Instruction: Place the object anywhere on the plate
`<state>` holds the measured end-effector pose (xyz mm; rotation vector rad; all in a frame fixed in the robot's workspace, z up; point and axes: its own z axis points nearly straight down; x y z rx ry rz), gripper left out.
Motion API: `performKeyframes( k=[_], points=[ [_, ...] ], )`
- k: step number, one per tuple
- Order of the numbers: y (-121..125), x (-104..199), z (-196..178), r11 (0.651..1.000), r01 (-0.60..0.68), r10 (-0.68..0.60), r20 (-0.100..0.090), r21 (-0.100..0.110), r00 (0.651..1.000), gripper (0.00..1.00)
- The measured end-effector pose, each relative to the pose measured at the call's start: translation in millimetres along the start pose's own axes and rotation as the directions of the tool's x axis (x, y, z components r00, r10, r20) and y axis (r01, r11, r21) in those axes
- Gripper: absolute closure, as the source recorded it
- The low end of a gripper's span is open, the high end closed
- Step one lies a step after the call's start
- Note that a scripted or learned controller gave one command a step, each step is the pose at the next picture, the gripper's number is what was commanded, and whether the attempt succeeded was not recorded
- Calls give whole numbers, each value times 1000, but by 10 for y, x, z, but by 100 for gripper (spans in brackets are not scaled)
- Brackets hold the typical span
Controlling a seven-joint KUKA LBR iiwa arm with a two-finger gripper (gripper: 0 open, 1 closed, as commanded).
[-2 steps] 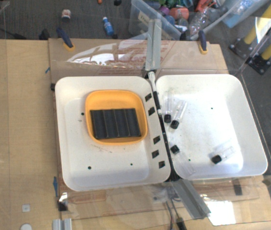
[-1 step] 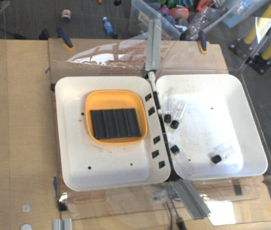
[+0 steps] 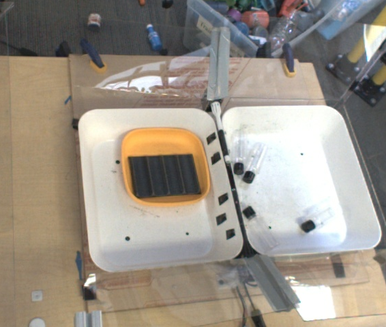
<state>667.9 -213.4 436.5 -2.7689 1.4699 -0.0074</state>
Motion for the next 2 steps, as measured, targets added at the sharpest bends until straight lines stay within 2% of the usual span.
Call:
performKeyframes(
  k=[1,2],
  points=[
    [-14,-12,-6,987,158,-158,-2,-1,987,100],
    [-20,-21,3,941,338,-338,0,-1,941,100]
  ],
)
